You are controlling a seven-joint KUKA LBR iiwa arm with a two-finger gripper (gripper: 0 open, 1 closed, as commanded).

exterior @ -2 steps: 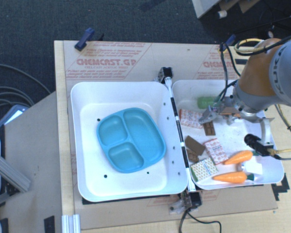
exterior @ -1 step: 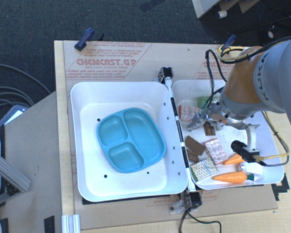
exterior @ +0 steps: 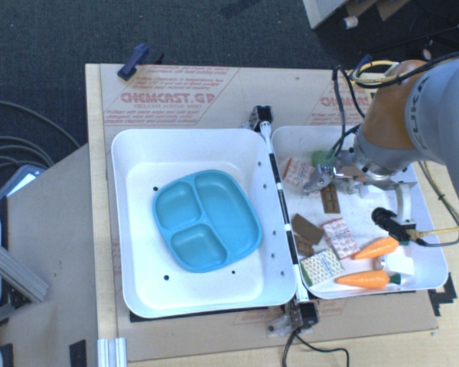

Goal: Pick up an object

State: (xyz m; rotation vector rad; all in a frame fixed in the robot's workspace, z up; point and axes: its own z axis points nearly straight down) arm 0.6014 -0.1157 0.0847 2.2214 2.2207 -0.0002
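The right bin (exterior: 436, 262) holds several small objects. My gripper (exterior: 326, 177) hangs low over the bin's upper left part. Just below it lies a small brown bar (exterior: 330, 199). A red-and-white packet (exterior: 294, 171) lies to its left, and a small green thing (exterior: 319, 158) sits just behind it. Nearer the front are a dark brown piece (exterior: 306, 228), a red patterned packet (exterior: 341, 238), a green checkered packet (exterior: 321, 266) and two orange carrots (exterior: 376, 248) (exterior: 362, 280). Nothing shows between the gripper's tips.
The left bin (exterior: 130, 205) holds a blue divided plate (exterior: 205, 220). A black-clipped divider (exterior: 279, 197) separates the two bins. The grey arm with its orange band (exterior: 390, 113) covers the right bin's far right corner. A blue clip (exterior: 133, 61) lies on the board behind the bins.
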